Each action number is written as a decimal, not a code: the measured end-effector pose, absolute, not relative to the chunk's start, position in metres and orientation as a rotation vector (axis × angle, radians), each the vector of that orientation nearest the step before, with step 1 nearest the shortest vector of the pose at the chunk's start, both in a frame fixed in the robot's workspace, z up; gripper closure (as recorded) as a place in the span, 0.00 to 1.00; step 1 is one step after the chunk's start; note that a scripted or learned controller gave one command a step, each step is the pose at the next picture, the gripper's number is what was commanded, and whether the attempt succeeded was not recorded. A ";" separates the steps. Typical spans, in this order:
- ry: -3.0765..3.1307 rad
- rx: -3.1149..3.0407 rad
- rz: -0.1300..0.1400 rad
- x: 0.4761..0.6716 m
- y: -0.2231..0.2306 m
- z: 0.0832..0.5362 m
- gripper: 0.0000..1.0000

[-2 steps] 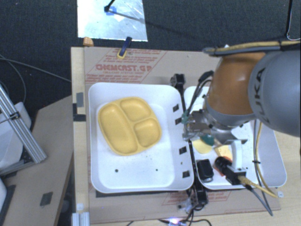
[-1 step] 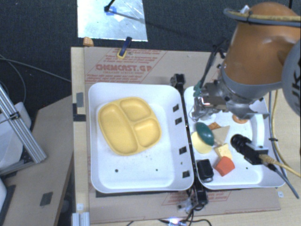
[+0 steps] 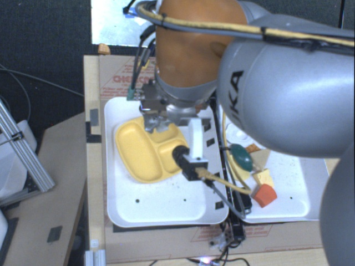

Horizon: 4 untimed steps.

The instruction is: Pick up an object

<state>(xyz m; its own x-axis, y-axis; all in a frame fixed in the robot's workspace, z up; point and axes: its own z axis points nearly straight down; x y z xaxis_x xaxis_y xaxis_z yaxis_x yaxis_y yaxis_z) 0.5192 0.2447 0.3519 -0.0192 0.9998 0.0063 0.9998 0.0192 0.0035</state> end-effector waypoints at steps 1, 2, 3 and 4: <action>-2.220 -2.220 0.008 0.485 0.215 0.299 1.00; -2.220 -2.221 0.010 0.552 0.234 0.179 1.00; -2.219 -2.217 0.009 0.483 0.235 0.177 1.00; -2.221 -2.223 0.000 0.514 0.234 0.141 1.00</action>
<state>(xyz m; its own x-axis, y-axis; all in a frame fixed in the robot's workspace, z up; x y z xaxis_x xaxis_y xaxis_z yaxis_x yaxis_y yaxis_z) 0.5140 0.2339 0.1415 0.0007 1.0000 -0.0003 1.0000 -0.0007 0.0006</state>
